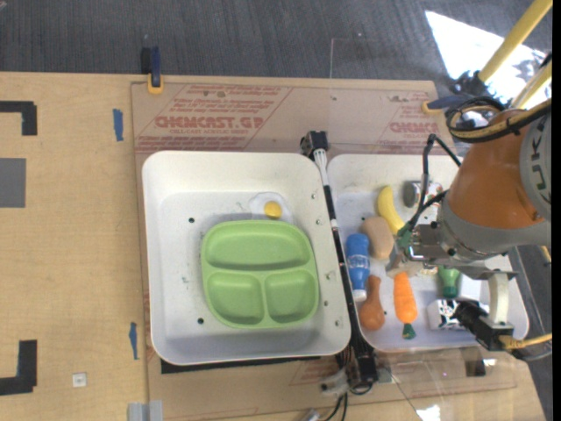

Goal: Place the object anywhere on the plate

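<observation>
**Bench inventory: two white bins, arm over the right one**

Left white bin [166,235]: one light green plastic plate [259,272] with three compartments, lying flat near the bin's middle. Just beyond its far rim, a small fried-egg toy [270,207] with a yellow yolk.

Right white bin [351,187]: a yellow banana [387,207]; a beige rounded piece [379,235]; a blue bottle with a white label [357,261]; a brown drumstick-shaped piece [372,305]; an orange carrot with a green stem [404,301]; a green item [450,281], partly hidden.

The grey arm with its orange band [491,187] reaches in from the right. Its gripper [410,251] hangs above the carrot's upper end, close to the beige piece. Whether the fingers are spread or pressed together cannot be told. The items all lie in the right bin, apart from the plate.
</observation>
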`<action>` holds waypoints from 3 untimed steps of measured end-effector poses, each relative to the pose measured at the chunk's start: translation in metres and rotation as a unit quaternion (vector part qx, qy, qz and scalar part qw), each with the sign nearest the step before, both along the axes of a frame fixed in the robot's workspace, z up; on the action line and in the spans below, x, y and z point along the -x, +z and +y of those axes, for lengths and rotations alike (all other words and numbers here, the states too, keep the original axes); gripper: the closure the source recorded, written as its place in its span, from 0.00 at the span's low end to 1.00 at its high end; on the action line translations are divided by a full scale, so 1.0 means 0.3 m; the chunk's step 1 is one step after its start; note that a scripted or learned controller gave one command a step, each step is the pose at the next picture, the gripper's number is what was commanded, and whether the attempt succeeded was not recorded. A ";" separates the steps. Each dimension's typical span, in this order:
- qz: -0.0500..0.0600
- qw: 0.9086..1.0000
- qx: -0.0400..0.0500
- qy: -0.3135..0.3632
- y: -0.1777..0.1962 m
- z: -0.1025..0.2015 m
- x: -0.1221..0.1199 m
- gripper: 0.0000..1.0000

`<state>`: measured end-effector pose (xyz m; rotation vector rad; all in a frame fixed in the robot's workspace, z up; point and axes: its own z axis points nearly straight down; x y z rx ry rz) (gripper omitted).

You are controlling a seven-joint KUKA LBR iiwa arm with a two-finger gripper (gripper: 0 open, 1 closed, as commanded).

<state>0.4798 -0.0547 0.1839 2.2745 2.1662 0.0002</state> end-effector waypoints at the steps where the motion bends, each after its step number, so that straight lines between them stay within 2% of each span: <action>1: -0.005 1.000 -0.001 0.021 0.567 0.160 -0.080 1.00; 2: -0.005 1.000 0.001 -0.011 1.109 0.041 -0.165 1.00; 3: 0.005 0.997 0.001 -0.071 0.675 0.193 -0.146 1.00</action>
